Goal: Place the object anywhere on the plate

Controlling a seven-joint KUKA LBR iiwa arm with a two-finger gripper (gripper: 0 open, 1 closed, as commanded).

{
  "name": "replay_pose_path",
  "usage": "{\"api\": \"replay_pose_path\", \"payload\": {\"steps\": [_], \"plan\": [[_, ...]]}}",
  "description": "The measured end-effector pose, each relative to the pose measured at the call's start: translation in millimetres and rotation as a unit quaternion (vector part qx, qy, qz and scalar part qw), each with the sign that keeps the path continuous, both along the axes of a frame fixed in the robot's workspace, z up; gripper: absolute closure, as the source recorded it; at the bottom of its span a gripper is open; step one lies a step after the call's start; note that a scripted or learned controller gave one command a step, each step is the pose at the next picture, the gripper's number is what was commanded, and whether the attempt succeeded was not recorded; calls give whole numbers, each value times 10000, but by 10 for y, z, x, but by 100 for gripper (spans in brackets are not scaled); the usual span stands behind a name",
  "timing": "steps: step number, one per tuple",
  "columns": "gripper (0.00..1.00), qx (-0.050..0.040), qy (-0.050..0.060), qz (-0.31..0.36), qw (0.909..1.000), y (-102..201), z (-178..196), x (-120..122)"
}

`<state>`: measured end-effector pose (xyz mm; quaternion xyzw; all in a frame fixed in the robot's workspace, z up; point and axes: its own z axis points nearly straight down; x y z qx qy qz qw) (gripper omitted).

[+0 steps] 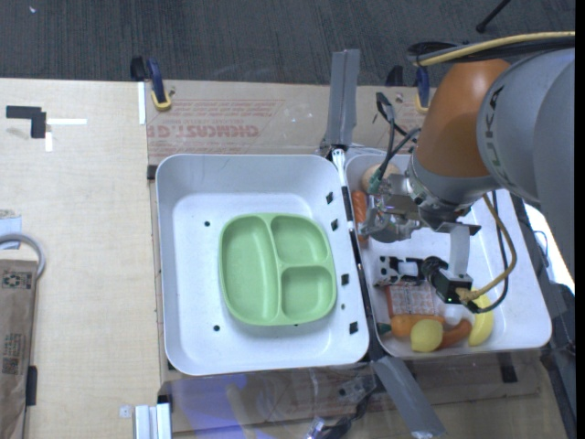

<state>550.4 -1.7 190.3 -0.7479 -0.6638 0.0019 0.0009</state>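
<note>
**Gripper over the right bin, plate bare in the left**

The green plate (239, 273) lies flat near the middle of the left bin (183, 245). It has three compartments: one long one on its left side and two smaller ones on its right.

The things to be moved all lie in the right bin (528, 311), apart from the plate, and which of them is the task's object cannot be told. Along that bin's lower edge a yellow round fruit (426, 336) touches an orange piece (401, 326) on its left. A yellow banana-shaped piece (482, 327) lies near the lower right corner. Just above the fruit lies a flat packet with a red label (410, 298), and above that a small black-and-white thing (399, 266). An orange-red piece (360, 207) rests against the bin's left wall, near its upper left corner.

The gripper (375, 229) hangs over the upper left part of the right bin, close to the wall shared with the left bin and just beside the orange-red piece. Whether it is released, clenched or grasping anything cannot be told from this slant. The grey arm (535, 117) with its orange band enters across the bin's upper right corner.
</note>
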Motion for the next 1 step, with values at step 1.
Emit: {"api": "replay_pose_path", "payload": {"steps": [1], "plan": [[100,-8,-6,-709,9975,748,675,-296]]}}
